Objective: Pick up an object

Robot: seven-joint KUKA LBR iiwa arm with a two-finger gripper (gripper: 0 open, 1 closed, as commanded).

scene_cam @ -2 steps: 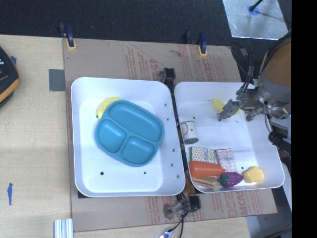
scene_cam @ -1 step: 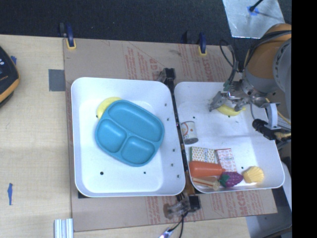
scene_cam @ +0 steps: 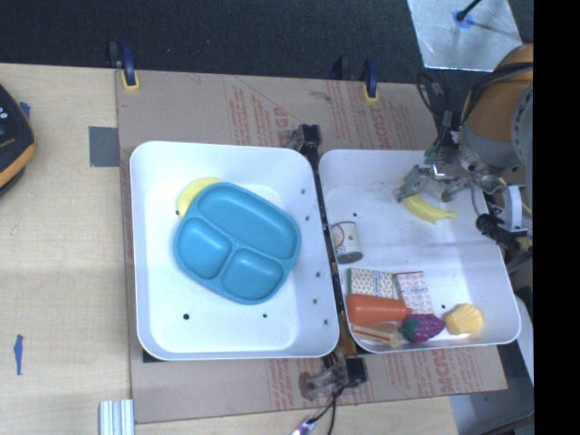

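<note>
My gripper (scene_cam: pixel 433 185) hangs over the far part of the right bin (scene_cam: pixel 480 270), fingers spread open. A small yellow banana (scene_cam: pixel 428 208) lies on the bin floor just in front of the fingertips, and nothing is held between them. Along the near side of that bin sit an orange carrot (scene_cam: pixel 376 309), a purple bunch of grapes (scene_cam: pixel 419 326), a yellow corn piece (scene_cam: pixel 463 318) and two printed packets (scene_cam: pixel 373 284). A small can (scene_cam: pixel 345 240) lies by the bin's left wall.
In the left bin (scene_cam: pixel 154 324) a blue divided plate (scene_cam: pixel 237 243) covers most of a yellow object (scene_cam: pixel 195 193). The two bins meet at a narrow divider (scene_cam: pixel 324 243). A dark device (scene_cam: pixel 11 143) rests at the bench's left edge.
</note>
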